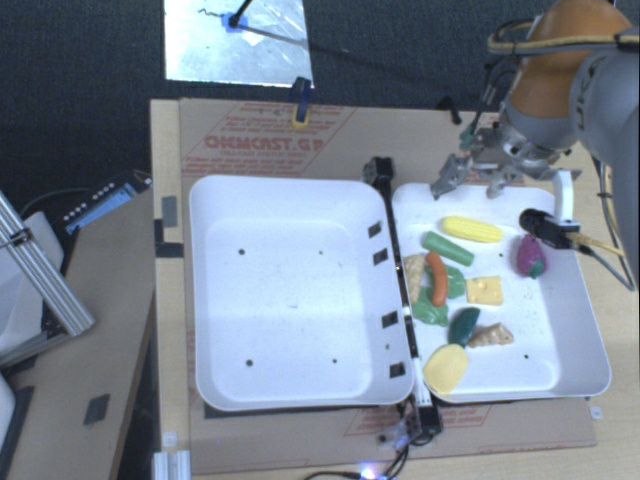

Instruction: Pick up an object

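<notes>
Two shallow white bins sit side by side on the bench: the left bin [290,288] and the right bin [560,358], which holds all the toy food. Nearest the camera lies a yellow lemon [446,367], with a tan ginger-like piece [491,336] and a dark green piece [463,323] just beyond it. Farther back an orange carrot [438,278] lies across a green leafy piece [432,311], beside a yellow cheese block [485,291]. A green cucumber [447,247] and a yellow corn cob [472,230] lie farther still, and a purple eggplant [530,255] rests near the right wall. At the far edge of that bin the gripper [470,181] hangs above the corn, its two fingers spread apart, nothing between them
</notes>
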Robot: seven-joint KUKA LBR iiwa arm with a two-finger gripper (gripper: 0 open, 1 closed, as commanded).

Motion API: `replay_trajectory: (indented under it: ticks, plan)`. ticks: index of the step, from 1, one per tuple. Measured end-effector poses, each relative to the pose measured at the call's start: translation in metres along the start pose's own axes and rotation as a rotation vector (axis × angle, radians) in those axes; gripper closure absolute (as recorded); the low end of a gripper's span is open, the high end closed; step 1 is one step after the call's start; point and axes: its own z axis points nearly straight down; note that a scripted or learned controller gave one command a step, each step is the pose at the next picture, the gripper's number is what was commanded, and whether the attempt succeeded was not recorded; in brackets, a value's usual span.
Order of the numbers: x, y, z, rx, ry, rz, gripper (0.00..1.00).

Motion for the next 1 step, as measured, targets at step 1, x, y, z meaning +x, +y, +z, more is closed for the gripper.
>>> replay_trajectory:
  ticks: [1]
  plan:
    - [-0.0294, -0.0580, 0.1149, 0.008, 0.001, 0.006, 0.00]
